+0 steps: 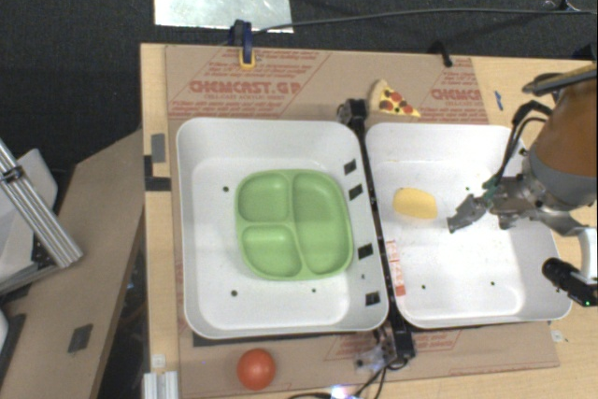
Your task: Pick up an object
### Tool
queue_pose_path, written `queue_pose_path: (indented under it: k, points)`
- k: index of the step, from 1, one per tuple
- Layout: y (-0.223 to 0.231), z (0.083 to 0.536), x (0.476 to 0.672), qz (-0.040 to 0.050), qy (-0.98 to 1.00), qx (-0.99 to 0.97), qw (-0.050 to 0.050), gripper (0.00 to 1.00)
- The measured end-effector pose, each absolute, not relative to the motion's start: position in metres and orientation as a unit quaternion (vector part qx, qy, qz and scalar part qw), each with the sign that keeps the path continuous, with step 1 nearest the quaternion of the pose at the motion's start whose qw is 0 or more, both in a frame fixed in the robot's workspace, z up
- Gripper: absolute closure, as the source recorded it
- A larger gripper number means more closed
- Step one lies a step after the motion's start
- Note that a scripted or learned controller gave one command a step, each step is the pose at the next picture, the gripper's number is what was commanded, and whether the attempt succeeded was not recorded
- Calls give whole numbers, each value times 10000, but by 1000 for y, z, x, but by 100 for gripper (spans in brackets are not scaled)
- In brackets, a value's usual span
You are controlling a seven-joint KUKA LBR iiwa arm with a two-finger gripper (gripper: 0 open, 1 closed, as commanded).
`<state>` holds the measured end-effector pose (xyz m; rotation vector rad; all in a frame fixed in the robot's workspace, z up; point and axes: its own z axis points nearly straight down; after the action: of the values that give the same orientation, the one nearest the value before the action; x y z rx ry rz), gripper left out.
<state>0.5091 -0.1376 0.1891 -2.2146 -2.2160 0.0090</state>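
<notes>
Left bin [201,229]: holds the divided plate [293,224], lying near its middle.
Right bin [467,294]: touching the left bin's right side; holds the lemon-shaped object [415,203] in its left half.
Gripper [464,218]: over the right bin, just right of the lemon-shaped object, apart from it.
Pizza slice toy [393,100]: on the surface [308,79] behind the bins, above the seam between them.
Ball [256,368]: on the surface in front of the left bin.
Clamp [244,45]: at the surface's back edge, behind the left bin.
</notes>
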Motion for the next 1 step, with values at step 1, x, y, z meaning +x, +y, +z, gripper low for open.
queue_pose_path:
  k: [1]
  points:
    - [-137, 195, 512, -4, -7083, -7059, -6, 0]
